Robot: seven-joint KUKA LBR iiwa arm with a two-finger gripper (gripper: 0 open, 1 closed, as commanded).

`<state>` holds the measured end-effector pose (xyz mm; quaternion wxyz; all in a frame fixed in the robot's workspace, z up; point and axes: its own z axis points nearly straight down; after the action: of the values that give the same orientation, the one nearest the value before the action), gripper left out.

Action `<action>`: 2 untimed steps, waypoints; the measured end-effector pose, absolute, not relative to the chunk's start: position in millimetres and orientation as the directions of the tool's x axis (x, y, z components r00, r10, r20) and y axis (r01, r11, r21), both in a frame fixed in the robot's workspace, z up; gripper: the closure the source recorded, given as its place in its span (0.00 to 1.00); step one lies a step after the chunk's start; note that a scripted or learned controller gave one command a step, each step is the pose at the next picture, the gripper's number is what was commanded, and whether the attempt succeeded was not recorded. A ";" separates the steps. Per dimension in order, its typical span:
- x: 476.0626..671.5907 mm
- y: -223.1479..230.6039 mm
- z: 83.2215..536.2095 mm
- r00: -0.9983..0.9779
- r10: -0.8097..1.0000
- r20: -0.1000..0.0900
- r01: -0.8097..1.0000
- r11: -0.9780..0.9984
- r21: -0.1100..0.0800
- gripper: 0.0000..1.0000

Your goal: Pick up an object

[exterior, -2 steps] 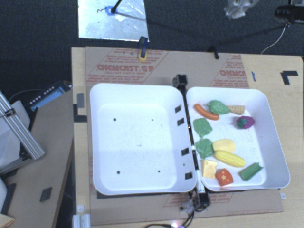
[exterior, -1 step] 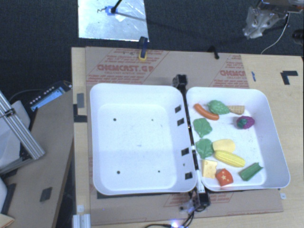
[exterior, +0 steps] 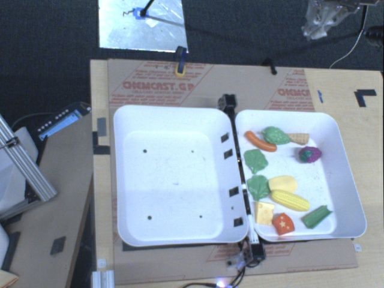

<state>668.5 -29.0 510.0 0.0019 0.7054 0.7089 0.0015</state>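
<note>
Two shallow white bins are seen side by side on a cardboard-covered bench (exterior: 150,80). The left bin (exterior: 129,131) offers a broad bare floor bounded by its raised rim. The right bin (exterior: 342,161) is crowded: its objects are gathered mostly in the left and middle parts, while bare strips of floor are left along the right wall and the near right corner.

In the right bin, an orange sausage (exterior: 260,141) lies near the far left, touching a green leaf (exterior: 276,135), with a small cone (exterior: 299,139) just beside the leaf. A purple piece (exterior: 309,155) lies apart, nearer the right wall. Two further green pieces (exterior: 255,160) (exterior: 258,186) are found close to the dividing edge. A pale yellow piece (exterior: 282,183) rests against a corn cob (exterior: 290,201). Along the near edge lie a yellow cheese wedge (exterior: 264,212), a red tomato slice (exterior: 283,224) and a green pod (exterior: 316,216).

The gripper (exterior: 319,18) is seen at the top right, over the dark floor beyond the bench, well apart from the bins and from every object. Nothing is seen between its fingers; whether the jaws are open or closed cannot be told.
</note>
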 end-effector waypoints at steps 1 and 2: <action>668.4 -30.1 537.1 -0.004 1.000 -0.001 1.000 0.004 0.005 1.00; 668.2 -67.8 535.4 0.001 1.000 -0.001 1.000 -0.001 0.003 1.00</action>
<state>668.2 -67.8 535.4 0.0016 0.7075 0.7067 0.0006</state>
